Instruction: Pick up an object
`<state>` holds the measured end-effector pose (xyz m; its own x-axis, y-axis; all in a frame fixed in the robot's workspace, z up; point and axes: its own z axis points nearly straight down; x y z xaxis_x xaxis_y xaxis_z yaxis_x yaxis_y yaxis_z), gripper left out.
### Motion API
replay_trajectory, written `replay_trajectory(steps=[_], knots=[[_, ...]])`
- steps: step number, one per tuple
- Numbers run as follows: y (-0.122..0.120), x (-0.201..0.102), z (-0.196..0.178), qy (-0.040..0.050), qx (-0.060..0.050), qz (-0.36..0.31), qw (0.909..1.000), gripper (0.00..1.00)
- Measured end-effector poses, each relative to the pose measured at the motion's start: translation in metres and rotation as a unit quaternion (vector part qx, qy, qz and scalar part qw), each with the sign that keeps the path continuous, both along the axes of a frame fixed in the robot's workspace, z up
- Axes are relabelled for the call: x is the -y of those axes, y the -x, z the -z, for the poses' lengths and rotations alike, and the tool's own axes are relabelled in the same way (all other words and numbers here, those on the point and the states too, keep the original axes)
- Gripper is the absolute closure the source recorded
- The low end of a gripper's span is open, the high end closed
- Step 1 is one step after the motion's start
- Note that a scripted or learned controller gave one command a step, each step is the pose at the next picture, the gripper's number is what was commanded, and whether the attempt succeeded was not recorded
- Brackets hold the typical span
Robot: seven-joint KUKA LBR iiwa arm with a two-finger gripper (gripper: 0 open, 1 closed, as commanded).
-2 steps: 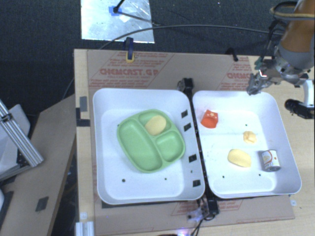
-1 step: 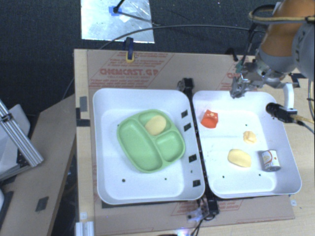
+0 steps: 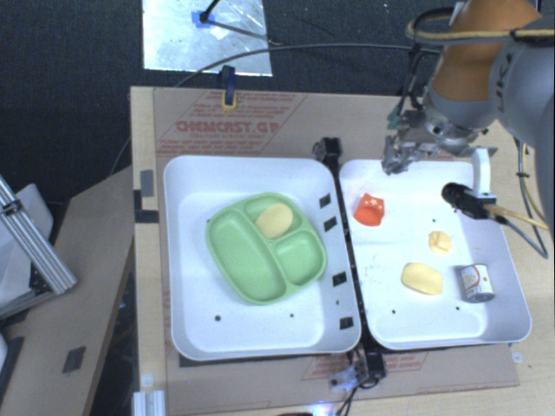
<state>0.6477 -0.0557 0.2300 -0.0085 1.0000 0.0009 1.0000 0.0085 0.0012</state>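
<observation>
The left bin (image 3: pixel 186 258) holds a green tray (image 3: pixel 251 263) with a yellow piece (image 3: pixel 276 220) in its 1 o'clock compartment. In the right bin (image 3: pixel 503 315), a red block (image 3: pixel 370 209) lies at 10 o'clock, a small yellow piece (image 3: pixel 440 242) near centre, a larger yellow piece (image 3: pixel 421 278) below and a can (image 3: pixel 476 282) at 4 o'clock. The gripper (image 3: pixel 396 163) hangs at 11 o'clock, carrying nothing; its spread cannot be determined. Picking appears not yet done.
</observation>
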Motion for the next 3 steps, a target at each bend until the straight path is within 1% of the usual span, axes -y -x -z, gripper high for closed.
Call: replay_trajectory(steps=[1, 2, 3], knots=[[0.015, -0.048, 0.011, 0.0001, -0.001, 0.000, 1.0000, 1.00], [0.042, -0.096, 0.008, -0.0005, -0.001, 0.000, 1.0000, 1.00], [0.051, -0.148, -0.001, -0.0005, 0.000, -0.001, 1.0000, 1.00]])
